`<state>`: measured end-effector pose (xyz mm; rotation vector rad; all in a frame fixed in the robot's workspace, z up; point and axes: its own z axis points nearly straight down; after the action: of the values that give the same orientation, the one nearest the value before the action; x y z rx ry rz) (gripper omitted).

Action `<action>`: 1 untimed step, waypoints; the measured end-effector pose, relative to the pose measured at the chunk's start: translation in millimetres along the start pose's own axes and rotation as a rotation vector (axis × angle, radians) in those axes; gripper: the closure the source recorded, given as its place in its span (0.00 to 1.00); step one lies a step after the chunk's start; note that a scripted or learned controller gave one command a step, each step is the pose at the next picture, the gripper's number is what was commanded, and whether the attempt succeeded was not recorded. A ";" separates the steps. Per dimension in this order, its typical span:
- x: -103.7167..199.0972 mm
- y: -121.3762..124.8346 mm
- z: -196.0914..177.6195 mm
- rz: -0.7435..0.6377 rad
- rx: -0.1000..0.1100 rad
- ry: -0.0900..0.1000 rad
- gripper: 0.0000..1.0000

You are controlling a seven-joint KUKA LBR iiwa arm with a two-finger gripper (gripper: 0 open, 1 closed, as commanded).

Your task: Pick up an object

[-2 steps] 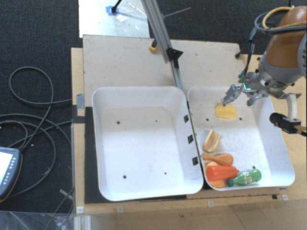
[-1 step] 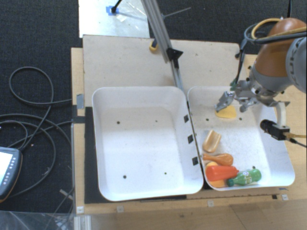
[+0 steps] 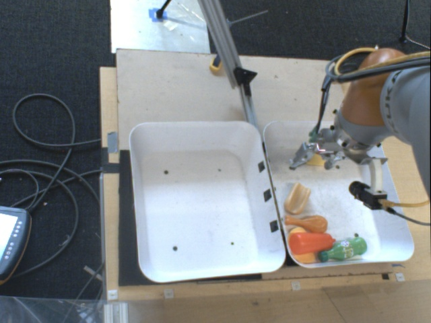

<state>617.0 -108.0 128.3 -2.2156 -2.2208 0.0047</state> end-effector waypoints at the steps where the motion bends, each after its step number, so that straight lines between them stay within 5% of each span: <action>1: 0.4 -0.2 39.7 0.001 -0.002 0.000 0.00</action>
<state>616.6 -107.5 88.6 -2.2180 -2.2206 0.0031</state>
